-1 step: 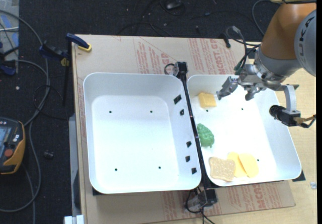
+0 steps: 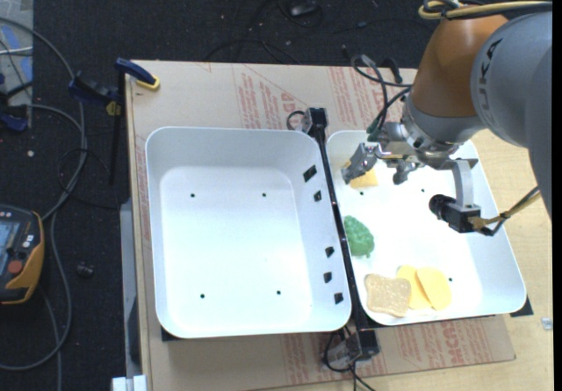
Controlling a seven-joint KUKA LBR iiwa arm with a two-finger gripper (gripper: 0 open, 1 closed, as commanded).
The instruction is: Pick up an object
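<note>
On the brown worktop (image 2: 219,90) the left bin (image 2: 241,231) shows a bare white floor, so everything on offer lies in the right bin (image 2: 492,266). Just right of the wall between the two bins, midway down the right bin, sits a green lump (image 2: 358,236). Farther back, near the bin's far left corner, lies a small yellow wedge (image 2: 366,179). The hand (image 2: 380,168) hangs low right over that wedge with its fingers spread wide. The left fingertip is at or touching the wedge, and the right one stands apart over bare bin floor. Nothing is clamped between them. Along the near edge of the right bin lies a bread slice (image 2: 387,293), and just to its right, touching it, are two overlapping yellow slices (image 2: 427,286). By my reading the pick is only at the approach stage. The hand has been placed over the yellow wedge, which looks like the target, but closing, gripping and lifting are all yet to be done. Whether the wedge sits well enough between the fingers to be caught looks doubtful.
</note>
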